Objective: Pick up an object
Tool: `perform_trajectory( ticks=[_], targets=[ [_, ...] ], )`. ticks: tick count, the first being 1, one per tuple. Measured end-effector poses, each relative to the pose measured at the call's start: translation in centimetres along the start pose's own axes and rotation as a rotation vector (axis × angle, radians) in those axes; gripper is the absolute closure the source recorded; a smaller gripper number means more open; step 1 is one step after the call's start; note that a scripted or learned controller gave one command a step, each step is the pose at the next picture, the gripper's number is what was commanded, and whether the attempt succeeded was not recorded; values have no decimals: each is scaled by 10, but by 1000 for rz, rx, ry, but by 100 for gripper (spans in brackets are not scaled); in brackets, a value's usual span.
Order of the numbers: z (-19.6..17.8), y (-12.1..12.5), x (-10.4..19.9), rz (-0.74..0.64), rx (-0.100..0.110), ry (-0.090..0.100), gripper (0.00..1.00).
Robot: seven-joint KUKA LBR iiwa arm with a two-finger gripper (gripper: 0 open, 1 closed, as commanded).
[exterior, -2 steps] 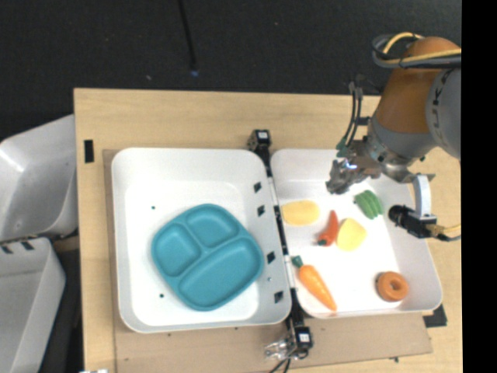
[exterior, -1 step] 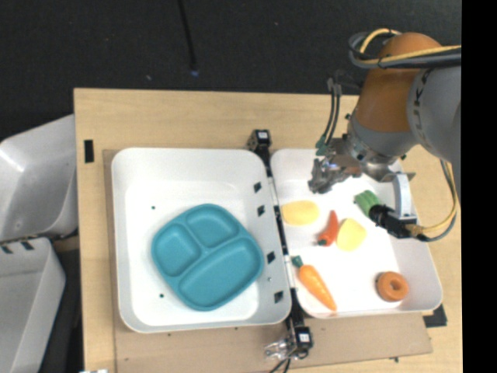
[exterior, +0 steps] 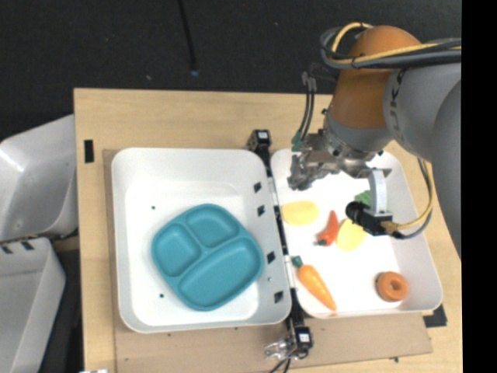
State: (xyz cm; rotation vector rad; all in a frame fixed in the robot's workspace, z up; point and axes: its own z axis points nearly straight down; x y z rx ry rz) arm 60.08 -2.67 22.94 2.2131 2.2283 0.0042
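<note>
Two white bins side by side on a wooden bench (exterior: 93, 115). Over the right bin (exterior: 423, 274), near its far left corner, the gripper (exterior: 304, 173), at the end of the grey arm (exterior: 419, 107) with the orange band (exterior: 365, 92). Points down toward the white floor of this bin. Holds nothing visible. Open or closed: cannot tell, too dark and too small from this angle.

Six small objects in the same bin, all on the near side of the gripper. Closest, just below it in the view, a yellow lemon (exterior: 299, 212), apart from the gripper and near the left wall. Right of the lemon, a red pepper (exterior: 331, 227), lying tilted, and beside it, touching or almost touching, a second yellow fruit (exterior: 351, 238). Above that fruit, to the right of the gripper and a little nearer, a green piece (exterior: 362, 208), just beside a white bracket (exterior: 379, 196) with a black cable. Further from the gripper, along the left wall toward the near side, a carrot (exterior: 317, 284), lying at a slant. Furthest from it, in the near right corner, an orange ring (exterior: 392, 286).

Left of the gripper, the left bin (exterior: 132, 208), with a blue tray (exterior: 206, 255) of three compartments lying flat inside. Between the bins, below and left of the gripper, some black clips (exterior: 273, 208).
</note>
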Motion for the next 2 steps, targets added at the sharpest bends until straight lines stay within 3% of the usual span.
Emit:
perform_trajectory(
  ticks=[2],
  targets=[
    [-22,-5,109,-1,1,1,100]
  ],
)
